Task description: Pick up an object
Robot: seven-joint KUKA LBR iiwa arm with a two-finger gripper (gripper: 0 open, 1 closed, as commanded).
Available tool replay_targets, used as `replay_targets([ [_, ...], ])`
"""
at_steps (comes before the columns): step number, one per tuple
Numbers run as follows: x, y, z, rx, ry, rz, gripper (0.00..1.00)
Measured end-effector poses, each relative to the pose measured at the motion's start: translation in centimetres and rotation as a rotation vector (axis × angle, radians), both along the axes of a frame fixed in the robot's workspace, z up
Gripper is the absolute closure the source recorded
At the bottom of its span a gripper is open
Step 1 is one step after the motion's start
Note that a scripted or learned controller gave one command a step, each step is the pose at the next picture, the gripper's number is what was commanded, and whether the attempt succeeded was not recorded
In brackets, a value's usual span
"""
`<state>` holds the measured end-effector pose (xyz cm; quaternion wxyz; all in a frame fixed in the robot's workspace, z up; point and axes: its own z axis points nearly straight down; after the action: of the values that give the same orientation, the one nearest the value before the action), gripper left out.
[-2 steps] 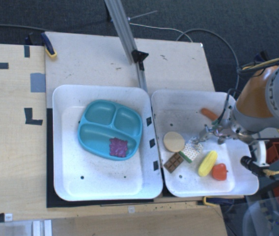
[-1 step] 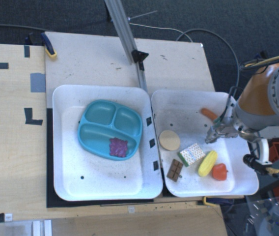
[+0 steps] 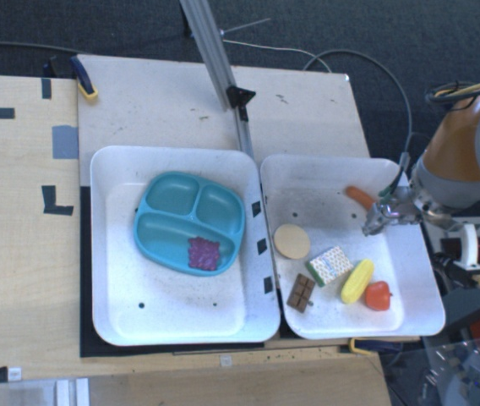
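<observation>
Right bin (image 3: 409, 311) under end effector (image 3: 373, 224). Just up-left of it, nearly touching: carrot (image 3: 359, 196), long axis slanting upper-left to lower-right, toward end effector. Below: corn (image 3: 357, 281), tomato (image 3: 378, 296). Finger opening impossible to tell; nothing visibly held.

No words, numbers or brand names can be read anywhere. The small box (image 3: 330, 265) in the right bin (image 3: 417, 311) has a green and white printed face, but the print is too small and blurred to make out. The dark tape pieces (image 3: 51, 200) on the desk (image 3: 20, 269) are plain shapes, not letters.
</observation>
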<state>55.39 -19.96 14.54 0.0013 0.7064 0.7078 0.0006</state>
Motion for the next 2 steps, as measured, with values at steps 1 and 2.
replay_targets([
  [1, 0.5, 0.1, 6.3, -0.001, -0.002, 0.0, 1.0],
  [2, 1.1, 1.0, 11.9, -0.001, -0.003, 0.001, 1.0],
])
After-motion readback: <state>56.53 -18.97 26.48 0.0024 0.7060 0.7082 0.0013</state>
